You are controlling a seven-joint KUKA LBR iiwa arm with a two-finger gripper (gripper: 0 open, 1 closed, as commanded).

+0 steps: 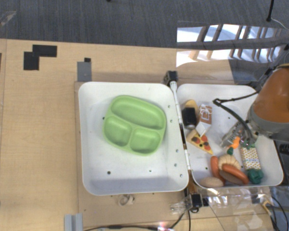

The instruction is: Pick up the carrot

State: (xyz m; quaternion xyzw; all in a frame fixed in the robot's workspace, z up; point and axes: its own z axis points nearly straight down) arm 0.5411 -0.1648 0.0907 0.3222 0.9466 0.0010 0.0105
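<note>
Pale wooden bench top (pixel 38 143) carries both shallow white bins, and we take the right bin (pixel 274 174) as our landmark. Along its near edge we see a toy sausage and hot dog (pixel 229 170) beside a green piece (pixel 256 176). Just beyond, at mid-bin, the small orange carrot (pixel 233 146) sits at the metal two-finger gripper (pixel 236 137); whether its fingers grip it, we cannot tell. Left of that bin a green divided plate (pixel 134 124) rests in the other bin (pixel 94 177).
</note>
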